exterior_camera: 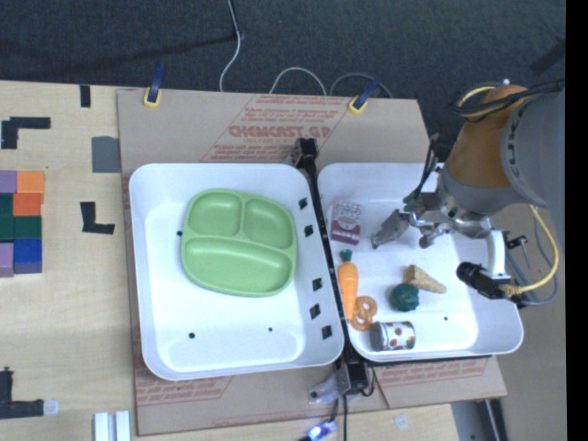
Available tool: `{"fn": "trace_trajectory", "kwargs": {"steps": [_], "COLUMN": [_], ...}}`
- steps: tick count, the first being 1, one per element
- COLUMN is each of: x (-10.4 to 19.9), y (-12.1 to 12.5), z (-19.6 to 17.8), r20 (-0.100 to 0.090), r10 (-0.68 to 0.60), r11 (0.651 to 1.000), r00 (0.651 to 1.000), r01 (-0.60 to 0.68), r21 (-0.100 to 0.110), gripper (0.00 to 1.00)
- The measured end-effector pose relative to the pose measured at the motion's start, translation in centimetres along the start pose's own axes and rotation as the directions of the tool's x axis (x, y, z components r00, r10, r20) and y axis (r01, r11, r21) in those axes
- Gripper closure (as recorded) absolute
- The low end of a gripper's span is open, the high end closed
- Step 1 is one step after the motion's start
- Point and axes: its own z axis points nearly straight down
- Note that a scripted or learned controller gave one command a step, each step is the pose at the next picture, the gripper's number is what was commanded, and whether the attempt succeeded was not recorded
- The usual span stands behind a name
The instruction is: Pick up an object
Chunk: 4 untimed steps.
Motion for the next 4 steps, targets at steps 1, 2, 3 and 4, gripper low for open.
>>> {"fn": "trace_trajectory", "kwargs": {"steps": [1, 2, 3, 4], "x": [0.1, 0.0, -0.1, 0.8], "y": [0.0, 0.1, 0.4, 0.7], "z": [3.3, 2.0, -2.2, -8.1], "r20": [0.002, 0.004, 0.001, 0.002], "r10": [-0.001, -0.001, 0.000, -0.002], "r11": [1.000, 1.000, 1.000, 1.000], "r00": [1.000, 1.000, 1.000, 1.000], "r01": [0.001, 0.001, 0.000, 0.002], "r21": [-0.007, -0.011, -0.010, -0.013], "gripper": [0.00, 1.00, 1.00, 1.00]}}
